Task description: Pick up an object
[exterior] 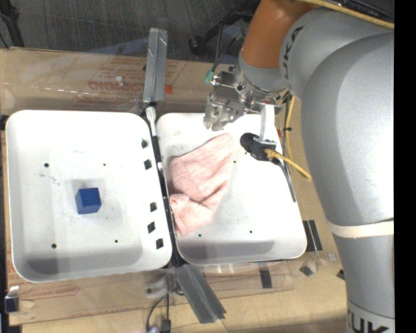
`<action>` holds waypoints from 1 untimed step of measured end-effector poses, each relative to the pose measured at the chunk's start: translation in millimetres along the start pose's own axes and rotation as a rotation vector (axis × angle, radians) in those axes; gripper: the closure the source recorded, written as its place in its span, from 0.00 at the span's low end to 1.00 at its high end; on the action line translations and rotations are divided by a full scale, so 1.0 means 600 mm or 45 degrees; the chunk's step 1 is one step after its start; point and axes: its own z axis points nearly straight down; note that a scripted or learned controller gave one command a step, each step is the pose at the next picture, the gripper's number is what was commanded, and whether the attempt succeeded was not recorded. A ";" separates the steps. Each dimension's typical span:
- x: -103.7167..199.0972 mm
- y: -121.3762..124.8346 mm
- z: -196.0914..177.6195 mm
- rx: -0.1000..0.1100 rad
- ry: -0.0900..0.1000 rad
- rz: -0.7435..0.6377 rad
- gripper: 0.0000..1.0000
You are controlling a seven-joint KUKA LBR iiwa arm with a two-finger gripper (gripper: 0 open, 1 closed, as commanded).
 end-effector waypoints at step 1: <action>0.017 -0.004 0.056 -0.020 0.008 0.202 1.00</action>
